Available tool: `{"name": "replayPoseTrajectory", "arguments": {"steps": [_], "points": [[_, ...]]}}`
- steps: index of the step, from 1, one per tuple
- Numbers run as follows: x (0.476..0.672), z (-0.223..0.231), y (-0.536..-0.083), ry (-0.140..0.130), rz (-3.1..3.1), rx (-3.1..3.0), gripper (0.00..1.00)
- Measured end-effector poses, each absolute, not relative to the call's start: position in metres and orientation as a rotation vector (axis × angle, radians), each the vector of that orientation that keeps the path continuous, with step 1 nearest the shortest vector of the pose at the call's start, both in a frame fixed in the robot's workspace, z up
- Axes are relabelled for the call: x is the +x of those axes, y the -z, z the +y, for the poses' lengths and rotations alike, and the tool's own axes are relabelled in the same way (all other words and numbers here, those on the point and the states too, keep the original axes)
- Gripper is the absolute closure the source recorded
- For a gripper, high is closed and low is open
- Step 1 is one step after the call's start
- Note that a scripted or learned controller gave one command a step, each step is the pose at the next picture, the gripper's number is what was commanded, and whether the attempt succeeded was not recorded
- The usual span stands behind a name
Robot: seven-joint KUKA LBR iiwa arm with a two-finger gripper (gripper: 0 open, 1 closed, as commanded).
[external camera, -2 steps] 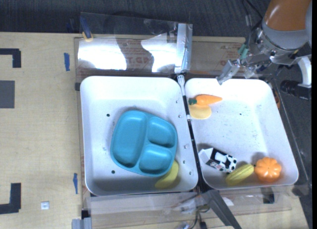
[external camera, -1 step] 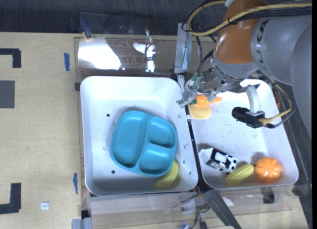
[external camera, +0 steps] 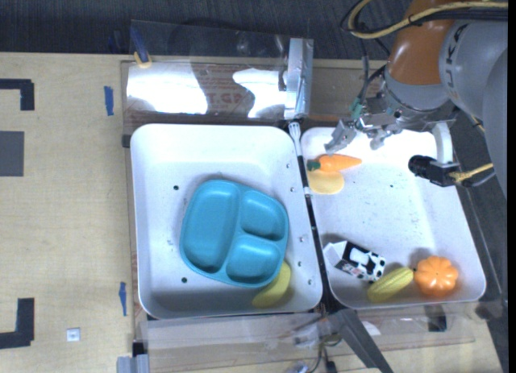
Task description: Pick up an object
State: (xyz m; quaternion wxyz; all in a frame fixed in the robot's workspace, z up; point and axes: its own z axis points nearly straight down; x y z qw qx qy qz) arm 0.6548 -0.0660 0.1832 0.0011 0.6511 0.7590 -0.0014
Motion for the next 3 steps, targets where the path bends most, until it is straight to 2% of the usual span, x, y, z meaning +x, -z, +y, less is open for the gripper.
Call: {"name": "replayPoseTrajectory", "arguments": {"steps": [1,2,3], "points": [[0.668,-0.105,-0.088,-0.004,2.5,1.902,0.0],[0.668,-0.104,-0.097,0.0,2.504,1.898,1.0],[0.669,-0.078,-0.189,-0.007,2.652,1.664,1.0]]}}
